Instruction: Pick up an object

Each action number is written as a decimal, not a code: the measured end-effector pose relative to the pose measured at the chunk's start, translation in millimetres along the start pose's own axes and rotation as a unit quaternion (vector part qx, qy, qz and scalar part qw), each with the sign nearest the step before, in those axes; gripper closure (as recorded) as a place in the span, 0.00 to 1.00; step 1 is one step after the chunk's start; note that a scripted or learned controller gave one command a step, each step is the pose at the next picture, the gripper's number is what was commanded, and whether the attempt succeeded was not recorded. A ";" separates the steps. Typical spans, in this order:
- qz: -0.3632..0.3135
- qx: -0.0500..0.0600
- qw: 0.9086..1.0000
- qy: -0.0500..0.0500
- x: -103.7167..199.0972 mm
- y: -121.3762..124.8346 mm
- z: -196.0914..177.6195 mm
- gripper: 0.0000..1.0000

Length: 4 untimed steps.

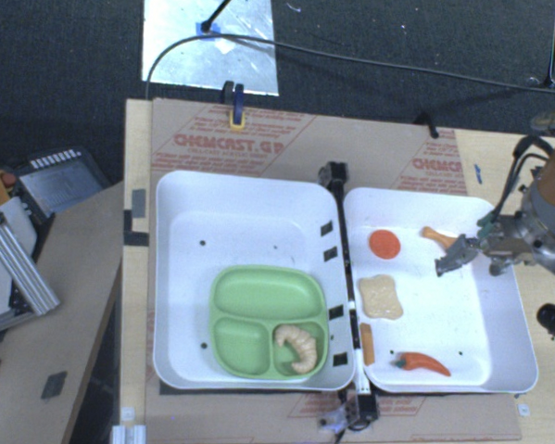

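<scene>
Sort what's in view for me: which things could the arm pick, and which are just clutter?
Pickable:
red disc
beige slab
chili
orange piece by the gripper
orange stick
croissant in the green tray

Clutter:
clamp
foil sheet
cables

Red "CHEMCAST GP" repeats on the brown protective sheet (291, 134)

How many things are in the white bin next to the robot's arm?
5: a round red slice, a tan bread-like piece, a red chilli pepper, a small orange stick by the divider, and an orange piece near the gripper, perhaps hiding more.
</scene>
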State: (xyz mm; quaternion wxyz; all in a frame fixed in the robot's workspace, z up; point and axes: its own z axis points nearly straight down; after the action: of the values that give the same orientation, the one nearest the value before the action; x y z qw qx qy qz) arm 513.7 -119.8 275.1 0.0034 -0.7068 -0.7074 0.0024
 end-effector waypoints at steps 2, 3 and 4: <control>-0.001 -0.003 1.000 0.000 6.6 -0.3 38.8 0.00; 0.000 -0.003 1.000 0.000 10.7 -0.6 100.5 0.00; 0.000 -0.002 1.000 0.000 16.4 -4.5 144.8 0.00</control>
State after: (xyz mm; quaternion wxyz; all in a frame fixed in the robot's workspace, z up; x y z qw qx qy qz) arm 508.0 -103.3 130.4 0.0018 -0.7067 -0.7075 0.0006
